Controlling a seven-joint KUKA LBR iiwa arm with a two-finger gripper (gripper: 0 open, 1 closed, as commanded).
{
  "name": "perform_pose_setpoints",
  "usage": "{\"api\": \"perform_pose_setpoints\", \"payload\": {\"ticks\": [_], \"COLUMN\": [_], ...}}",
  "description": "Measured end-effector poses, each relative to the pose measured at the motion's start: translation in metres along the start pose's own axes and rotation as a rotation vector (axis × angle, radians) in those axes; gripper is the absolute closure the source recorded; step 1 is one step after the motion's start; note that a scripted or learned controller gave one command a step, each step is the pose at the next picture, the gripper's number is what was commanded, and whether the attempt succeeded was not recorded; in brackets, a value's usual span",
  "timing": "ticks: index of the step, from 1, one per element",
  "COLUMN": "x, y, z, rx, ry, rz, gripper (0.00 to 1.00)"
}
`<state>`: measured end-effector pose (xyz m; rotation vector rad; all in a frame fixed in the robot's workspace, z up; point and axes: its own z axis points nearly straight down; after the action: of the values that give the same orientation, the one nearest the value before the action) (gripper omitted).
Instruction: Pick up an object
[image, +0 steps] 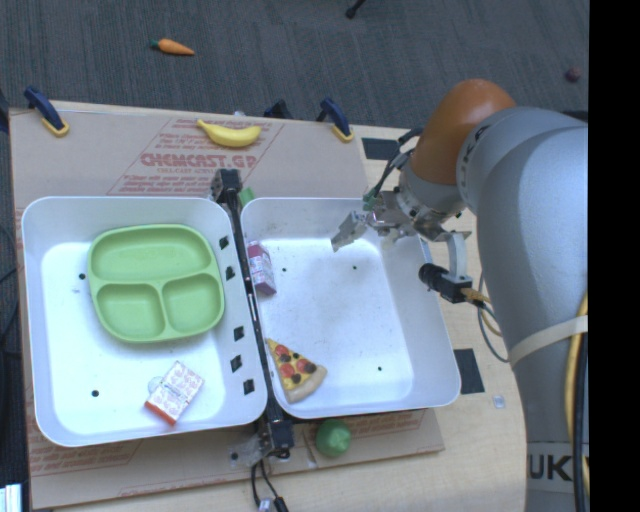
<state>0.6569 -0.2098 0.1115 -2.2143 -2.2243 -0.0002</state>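
Observation:
My gripper (352, 232) hangs over the far part of the right bin (400, 330), near its back wall, with nothing seen in it. A small maroon box (261, 268) leans against that bin's left wall, well left of the gripper. A toy pizza slice (296, 370) lies in the bin's near left corner. The left bin (50, 330) holds a green divided plate (155, 280) and a red-and-white packet (174, 390).
A toy banana (230, 131) lies on the cardboard behind the bins. A green ball (333, 437) sits on the bench in front of the right bin. A carrot (173, 46) lies on the floor beyond. Blue clamps (336, 117) grip the board's back edge.

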Motion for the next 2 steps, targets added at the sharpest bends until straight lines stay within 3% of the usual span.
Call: {"api": "perform_pose_setpoints", "payload": {"ticks": [1, 2], "x": [0.0, 0.0], "y": [0.0, 0.0], "z": [-0.009, 0.006], "rx": [-0.003, 0.001], "ry": [-0.001, -0.001], "rz": [0.0, -0.001], "gripper": [0.0, 0.0]}}
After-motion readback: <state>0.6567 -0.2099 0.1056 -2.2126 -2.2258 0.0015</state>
